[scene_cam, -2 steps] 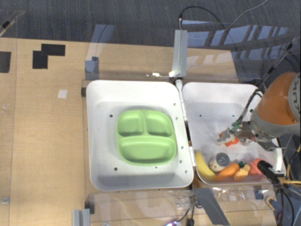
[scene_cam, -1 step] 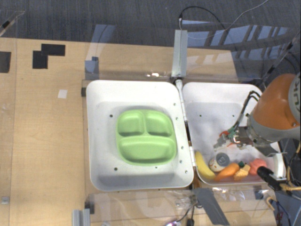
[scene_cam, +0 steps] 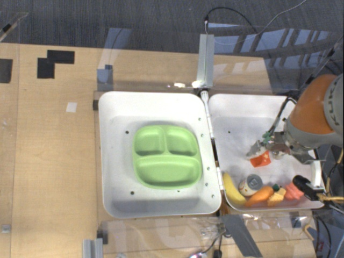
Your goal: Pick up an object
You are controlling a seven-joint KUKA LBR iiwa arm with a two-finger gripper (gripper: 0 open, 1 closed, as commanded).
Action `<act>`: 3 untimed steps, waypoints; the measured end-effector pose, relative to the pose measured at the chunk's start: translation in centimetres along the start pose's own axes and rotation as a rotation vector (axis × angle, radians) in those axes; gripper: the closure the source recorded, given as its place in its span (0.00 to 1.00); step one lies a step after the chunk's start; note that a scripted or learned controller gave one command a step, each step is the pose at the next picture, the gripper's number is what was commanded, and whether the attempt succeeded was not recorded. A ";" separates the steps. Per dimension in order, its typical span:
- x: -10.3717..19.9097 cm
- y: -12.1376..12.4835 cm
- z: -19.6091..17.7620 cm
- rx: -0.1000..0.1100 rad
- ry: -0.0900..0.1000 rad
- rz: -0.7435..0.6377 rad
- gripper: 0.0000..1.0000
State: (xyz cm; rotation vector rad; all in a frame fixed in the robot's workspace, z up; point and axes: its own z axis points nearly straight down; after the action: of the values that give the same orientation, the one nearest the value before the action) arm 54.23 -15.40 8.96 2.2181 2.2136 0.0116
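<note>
The arm (scene_cam: 317, 114) is reaching in over the far right side of the right bin (scene_cam: 236, 109), its orange band showing above the grey wrist. The pincer (scene_cam: 259, 150) is hanging over the middle of that bin, pointing toward its left wall. A small red block (scene_cam: 260, 159) is sitting right under the tip, touching it or nearly so. Whether the pincer is standing wide, narrow or gripping the block cannot be told from this slant.

Along the near wall of the right bin a row of toy food is lying packed together. A yellow banana (scene_cam: 230, 188) is curving in the near left corner and a small round can (scene_cam: 250, 184) is resting just beside it, its top too small to read. An orange carrot (scene_cam: 259, 195) is lying against the can, then a yellow piece (scene_cam: 277, 196) and a pink piece (scene_cam: 293, 191) toward the near right corner.

Left of the right bin, the left bin (scene_cam: 115, 144) is holding a green divided plate (scene_cam: 166, 156) lying flat in its middle. Both bins are sitting on the pale wooden table (scene_cam: 48, 160), which is carrying black square markings (scene_cam: 54, 62) well to the left of the right bin, with no letters on them.
</note>
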 end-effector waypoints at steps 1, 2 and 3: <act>0.2 0.3 -1.2 -0.008 0.001 -0.004 1.00; 3.8 -0.4 -10.9 0.005 0.000 0.045 1.00; 3.8 -0.4 -10.8 0.006 0.000 0.045 0.00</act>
State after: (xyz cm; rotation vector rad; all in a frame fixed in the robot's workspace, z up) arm 53.72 -11.58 19.79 2.2701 2.1661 0.0052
